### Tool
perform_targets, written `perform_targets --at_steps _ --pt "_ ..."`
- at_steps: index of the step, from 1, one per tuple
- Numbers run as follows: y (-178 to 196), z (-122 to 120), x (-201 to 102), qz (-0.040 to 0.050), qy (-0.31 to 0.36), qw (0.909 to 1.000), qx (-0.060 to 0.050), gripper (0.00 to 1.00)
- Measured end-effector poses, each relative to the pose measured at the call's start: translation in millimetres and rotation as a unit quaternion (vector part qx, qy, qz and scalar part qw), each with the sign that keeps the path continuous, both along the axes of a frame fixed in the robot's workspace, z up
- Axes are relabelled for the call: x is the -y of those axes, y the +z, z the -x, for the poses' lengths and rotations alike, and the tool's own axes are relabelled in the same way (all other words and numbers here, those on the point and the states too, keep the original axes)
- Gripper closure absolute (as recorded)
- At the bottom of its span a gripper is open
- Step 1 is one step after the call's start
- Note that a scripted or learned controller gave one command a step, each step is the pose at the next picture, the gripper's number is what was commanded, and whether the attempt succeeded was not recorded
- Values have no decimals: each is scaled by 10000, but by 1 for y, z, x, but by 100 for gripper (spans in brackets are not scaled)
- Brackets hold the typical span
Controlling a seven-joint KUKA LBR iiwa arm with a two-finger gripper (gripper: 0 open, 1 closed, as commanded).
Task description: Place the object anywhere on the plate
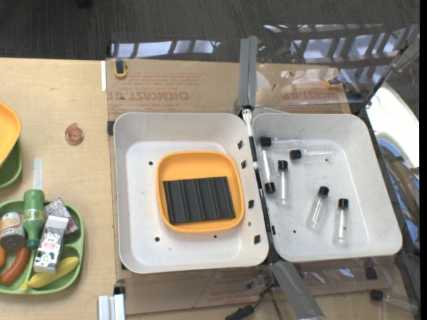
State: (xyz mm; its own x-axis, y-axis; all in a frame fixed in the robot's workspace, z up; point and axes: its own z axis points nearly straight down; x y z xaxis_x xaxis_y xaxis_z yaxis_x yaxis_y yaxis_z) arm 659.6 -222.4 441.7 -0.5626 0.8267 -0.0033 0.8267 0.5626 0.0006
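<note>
An orange plate [200, 163] with a dark ribbed insert lies in the left white bin [133, 199]. Several clear vials with black caps lie scattered in the right white bin [373, 179]: one near the top left [267, 162], one at the top [310, 155], one in the middle [281, 177], and a pair lower right [317, 207] [341, 219].
A green tray [67, 272] with toy food and a small bottle sits at the lower left on the wooden table. An orange dish edge [7, 135] lies at the far left, with a small pink disc [75, 135] near it. Cardboard lies behind the bins.
</note>
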Motion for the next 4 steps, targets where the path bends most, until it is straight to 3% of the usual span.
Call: perform_targets --at_steps 1,2,3,4 --pt "0 0 0 -4 1906 9817 -5 0" --pt "0 7 0 -2 3527 9357 -2 0" --pt "-82 20 -1 0 4585 8887 -1 0" --pt "-88 2 -1 11 5937 8047 9 0"
